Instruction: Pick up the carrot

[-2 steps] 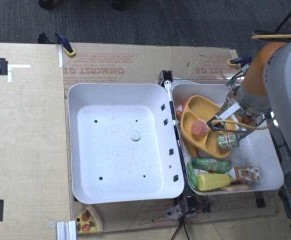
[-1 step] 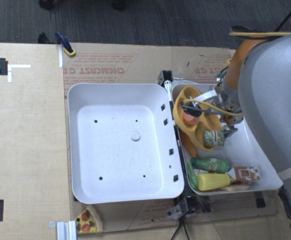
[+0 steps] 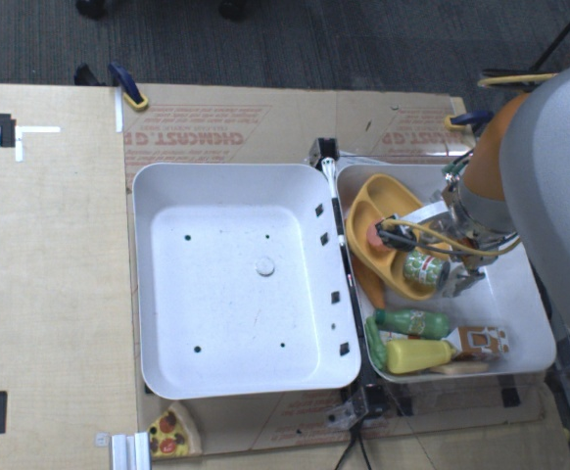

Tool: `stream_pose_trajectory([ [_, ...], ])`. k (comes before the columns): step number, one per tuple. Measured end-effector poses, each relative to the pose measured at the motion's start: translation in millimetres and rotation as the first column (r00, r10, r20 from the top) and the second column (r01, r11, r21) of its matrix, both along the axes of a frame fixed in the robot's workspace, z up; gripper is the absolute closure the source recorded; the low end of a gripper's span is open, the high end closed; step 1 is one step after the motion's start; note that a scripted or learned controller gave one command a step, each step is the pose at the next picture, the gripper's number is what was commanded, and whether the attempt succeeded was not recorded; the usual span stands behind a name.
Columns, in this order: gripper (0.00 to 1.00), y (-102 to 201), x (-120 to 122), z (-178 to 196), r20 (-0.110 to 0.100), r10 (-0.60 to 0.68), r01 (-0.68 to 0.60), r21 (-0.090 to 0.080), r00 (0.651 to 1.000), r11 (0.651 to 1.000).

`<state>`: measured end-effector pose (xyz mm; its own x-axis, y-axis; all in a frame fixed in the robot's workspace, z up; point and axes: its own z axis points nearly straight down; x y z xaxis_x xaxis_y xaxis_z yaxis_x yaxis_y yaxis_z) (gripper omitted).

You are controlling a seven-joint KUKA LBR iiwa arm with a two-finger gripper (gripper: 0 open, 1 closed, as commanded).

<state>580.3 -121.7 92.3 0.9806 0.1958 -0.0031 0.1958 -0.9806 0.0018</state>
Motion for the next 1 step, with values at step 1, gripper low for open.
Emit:
stream_pose_trajectory([
  [1, 0.0, 15.0, 27.3, 0.8, -0.001, 0.055, -0.055, -0.005, 0.998, 0.998],
])
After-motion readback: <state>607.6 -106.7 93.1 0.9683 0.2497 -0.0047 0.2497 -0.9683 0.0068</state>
